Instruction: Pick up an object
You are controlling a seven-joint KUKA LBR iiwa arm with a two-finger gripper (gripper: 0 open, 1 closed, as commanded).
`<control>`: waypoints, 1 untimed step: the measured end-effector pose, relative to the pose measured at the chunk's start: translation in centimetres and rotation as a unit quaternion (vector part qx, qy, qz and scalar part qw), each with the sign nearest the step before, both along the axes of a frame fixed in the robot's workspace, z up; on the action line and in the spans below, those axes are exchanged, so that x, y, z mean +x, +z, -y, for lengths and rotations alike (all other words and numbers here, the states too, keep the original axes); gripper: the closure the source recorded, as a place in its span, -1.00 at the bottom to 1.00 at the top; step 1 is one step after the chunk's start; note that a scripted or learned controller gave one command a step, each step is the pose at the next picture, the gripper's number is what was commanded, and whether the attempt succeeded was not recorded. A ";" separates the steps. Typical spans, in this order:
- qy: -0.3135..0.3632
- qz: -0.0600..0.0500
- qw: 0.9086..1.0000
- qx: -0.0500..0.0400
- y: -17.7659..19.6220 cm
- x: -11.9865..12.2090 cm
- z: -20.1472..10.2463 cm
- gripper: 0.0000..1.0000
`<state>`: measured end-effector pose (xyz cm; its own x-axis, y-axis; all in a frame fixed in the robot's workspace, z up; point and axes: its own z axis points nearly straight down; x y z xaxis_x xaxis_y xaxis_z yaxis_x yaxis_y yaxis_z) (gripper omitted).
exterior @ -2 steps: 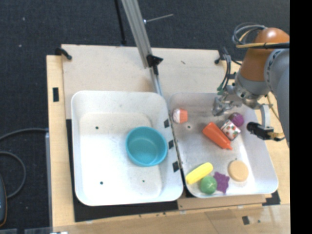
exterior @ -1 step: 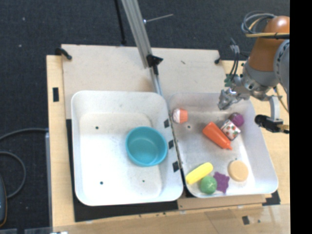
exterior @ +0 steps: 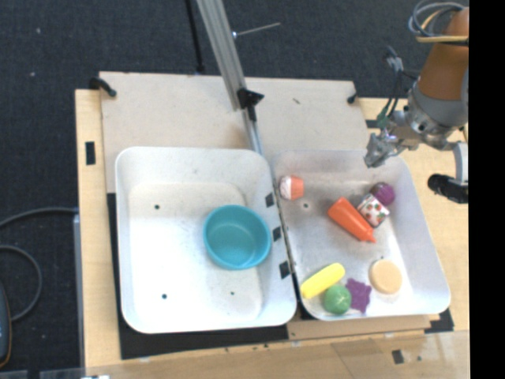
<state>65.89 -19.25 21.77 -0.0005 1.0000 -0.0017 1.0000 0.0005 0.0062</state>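
The right bin (exterior: 418,235) holds several toys: an orange carrot (exterior: 349,219), a small white and red box (exterior: 372,210), a purple round piece (exterior: 383,192), a small orange and white toy (exterior: 291,187), a yellow piece (exterior: 323,279), a green ball (exterior: 337,299), a purple flat shape (exterior: 360,294) and a tan disc (exterior: 386,275). My gripper (exterior: 378,152) hangs over the bin's far right edge, above and beyond the purple round piece. Nothing shows between its fingers.
The left bin (exterior: 150,212) holds a blue bowl (exterior: 236,236). A slanted metal pole (exterior: 225,54) runs from the top down to the seam between the bins. The bench edge lies close on the right.
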 end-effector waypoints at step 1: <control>0.000 0.001 1.000 0.000 4.7 0.2 0.7 1.00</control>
